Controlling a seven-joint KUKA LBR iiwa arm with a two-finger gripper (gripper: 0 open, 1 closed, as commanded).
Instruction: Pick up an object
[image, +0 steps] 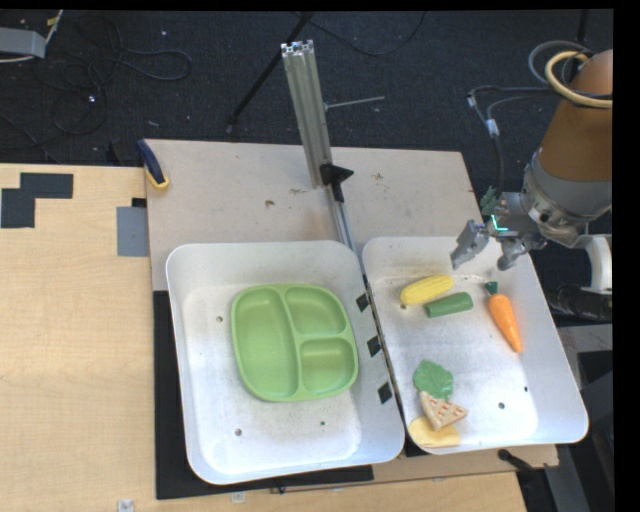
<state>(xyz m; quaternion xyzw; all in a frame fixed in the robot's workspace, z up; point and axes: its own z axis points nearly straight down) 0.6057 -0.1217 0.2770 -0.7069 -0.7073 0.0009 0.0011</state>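
Note:
My gripper (489, 249) hangs over the far edge of the right bin (560, 400), its two grey fingers spread apart with nothing between them. Just below and left of it lie a yellow corn cob (426, 290) and a dark green block (448, 305). An orange carrot (504, 320) lies below the gripper, slightly right. Nearer the front of that bin are a green broccoli piece (433, 378), a pizza slice (442, 410) and a yellow piece (436, 434).
The left bin (200, 400) holds a green divided plate (295, 342). A metal post (308, 110) stands behind the bins, and black clips (372, 345) sit along the seam between them. A wooden surface (70, 330) lies to the left.

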